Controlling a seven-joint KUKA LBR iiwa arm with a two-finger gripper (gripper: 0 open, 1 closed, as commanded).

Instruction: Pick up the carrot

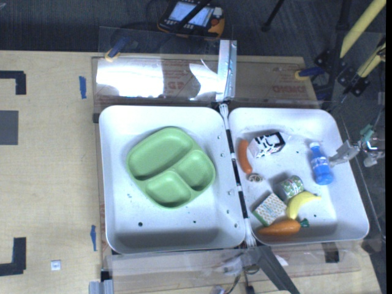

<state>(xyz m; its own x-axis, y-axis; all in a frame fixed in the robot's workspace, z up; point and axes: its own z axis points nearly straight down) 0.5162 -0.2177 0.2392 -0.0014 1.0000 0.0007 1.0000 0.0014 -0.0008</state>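
My jaws hang at the right bin's three-o'clock rim, their opening impossible to judge; the carrot lies toward seven o'clock, long axis three-to-nine, against the near wall.

No text I can read from here, faint red print on the cardboard behind the bins too blurred, lit screen of the handheld device at top too small to make out
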